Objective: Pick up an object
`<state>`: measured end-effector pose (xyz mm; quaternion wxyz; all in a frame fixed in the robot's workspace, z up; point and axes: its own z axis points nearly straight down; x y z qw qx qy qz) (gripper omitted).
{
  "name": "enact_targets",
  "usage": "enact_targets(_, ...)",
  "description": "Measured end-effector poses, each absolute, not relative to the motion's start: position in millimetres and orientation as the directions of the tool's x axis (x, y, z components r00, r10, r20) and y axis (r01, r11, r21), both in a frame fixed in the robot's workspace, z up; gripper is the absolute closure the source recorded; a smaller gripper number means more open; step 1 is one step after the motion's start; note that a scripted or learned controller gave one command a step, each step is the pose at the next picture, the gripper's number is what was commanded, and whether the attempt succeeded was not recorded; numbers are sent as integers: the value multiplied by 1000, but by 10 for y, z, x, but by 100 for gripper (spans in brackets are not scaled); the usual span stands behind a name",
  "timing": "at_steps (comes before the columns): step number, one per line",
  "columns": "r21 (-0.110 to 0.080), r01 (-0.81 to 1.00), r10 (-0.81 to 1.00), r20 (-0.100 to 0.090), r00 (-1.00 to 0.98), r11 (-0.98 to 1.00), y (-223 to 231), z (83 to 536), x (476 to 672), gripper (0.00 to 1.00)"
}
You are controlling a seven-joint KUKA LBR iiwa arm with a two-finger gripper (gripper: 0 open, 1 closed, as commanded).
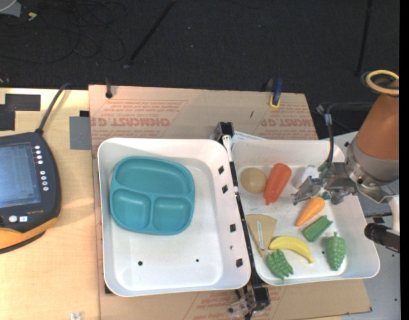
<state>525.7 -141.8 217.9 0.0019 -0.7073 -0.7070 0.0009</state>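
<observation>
My gripper (322, 191) hangs low over the upper right part of the right bin (368, 267), its fingers spread open just above the top end of an orange carrot (310, 211). Nothing is held between the fingers. Left of it lie a red-orange pepper (278, 182) and a beige ball (253, 179). Below the carrot are a green block (316, 229), a yellow banana (292, 247), a green leafy vegetable (279, 263), a green bumpy fruit (335, 252) and a tan wedge (260, 228).
The left bin (164, 265) holds a teal divided plate (152, 195) in its upper half. A black divider (232, 199) runs between the bins. A tablet controller (18, 179) lies at the far left on the bench. The arm's orange band (381, 129) rises at the right.
</observation>
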Motion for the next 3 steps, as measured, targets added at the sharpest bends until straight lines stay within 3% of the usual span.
enact_targets(1, 16, 1000, 1000, -2, -2, 2, -1309, 1037, 6270, 0)
enact_targets(2, 0, 1000, 1000, 0, 0, 0, -1325, 1072, 6231, 100)
enact_targets(3, -1, 1000, 1000, 3, -4, 4, -677, 1919, 5759, 100)
